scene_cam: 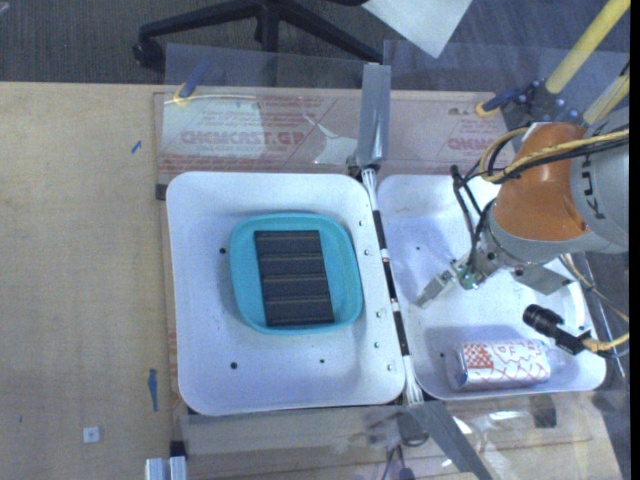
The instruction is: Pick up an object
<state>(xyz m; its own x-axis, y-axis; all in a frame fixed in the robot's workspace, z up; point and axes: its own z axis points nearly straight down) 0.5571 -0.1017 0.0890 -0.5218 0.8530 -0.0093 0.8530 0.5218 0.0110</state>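
A red-and-white patterned packet [503, 362] lies on its side near the front edge of the right bin [410, 218]. In the left bin [200, 348], a teal dish [243, 268] holds a dark grey ridged block [293, 277]. My gripper [438, 288] hangs low over the middle of the right bin, close to its left wall. It is behind and to the left of the packet, apart from it. Nothing shows in the gripper.
A ridge with small bolts [385, 268] divides the two bins. The arm's orange band [535, 193] looms over the right bin's far right part. A clear acrylic sheet [260, 133] lies behind the bins, on the wooden bench [80, 268].
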